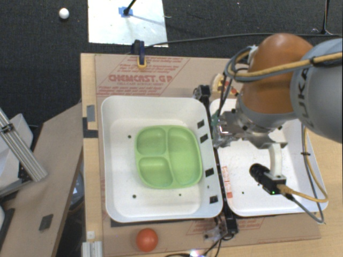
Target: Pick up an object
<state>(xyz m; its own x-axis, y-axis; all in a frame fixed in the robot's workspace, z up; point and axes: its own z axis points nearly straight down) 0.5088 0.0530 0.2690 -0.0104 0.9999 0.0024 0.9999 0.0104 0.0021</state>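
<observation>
Green divided plate [169,157] lies in left bin [115,159]; pincer [222,135] state seemingly hidden.

The green divided plate [169,157] looks like smooth matt plastic with a faint sheen on its ridges, and it lies in the left bin [115,143], whose white plastic walls are smooth and slightly glossy. The right bin [241,202], at three o'clock from it, has the same white plastic look. Under both lies a brown cardboard sheet [161,71], matt, with red print. The arm [284,84] shows a glossy orange shell and smooth grey casing. At six o'clock from the left bin an orange ball [147,240] looks smooth and softly shiny. At twelve o'clock a white sheet [128,12] looks like matt paper.
</observation>
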